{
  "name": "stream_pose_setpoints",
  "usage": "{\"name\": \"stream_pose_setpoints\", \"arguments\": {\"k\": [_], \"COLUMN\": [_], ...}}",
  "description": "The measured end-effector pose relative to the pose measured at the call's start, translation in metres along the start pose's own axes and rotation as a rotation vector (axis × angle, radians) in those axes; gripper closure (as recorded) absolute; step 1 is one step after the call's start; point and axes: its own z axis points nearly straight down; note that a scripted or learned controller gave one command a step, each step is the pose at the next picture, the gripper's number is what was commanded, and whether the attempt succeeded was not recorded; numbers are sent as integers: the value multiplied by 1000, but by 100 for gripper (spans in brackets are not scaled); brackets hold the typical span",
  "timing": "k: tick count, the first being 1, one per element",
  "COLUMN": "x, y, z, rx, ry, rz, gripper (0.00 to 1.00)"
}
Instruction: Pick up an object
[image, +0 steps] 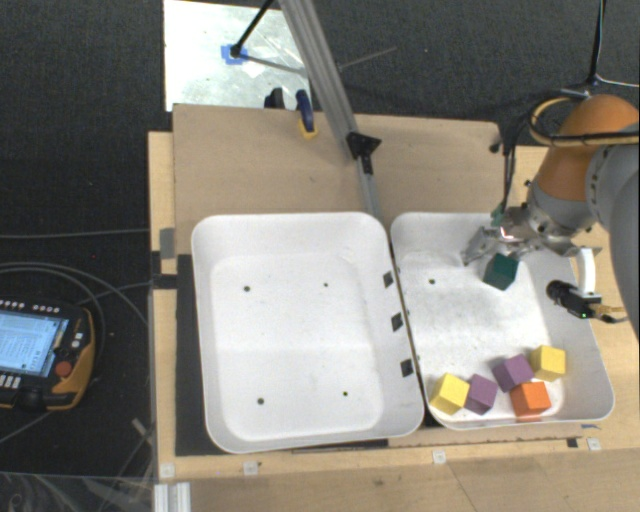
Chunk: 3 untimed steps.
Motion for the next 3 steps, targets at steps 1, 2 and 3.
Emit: {"name": "stream_pose_setpoints", "arguments": {"k": [1,2,3], "x": [-2,21,20], "y": [-2,-35,-33], "z": [1,1,-11], "rx": [3,7,2], "ry": [-1,1,0], "rz": [2,5,3], "gripper": [0,0,100]}}
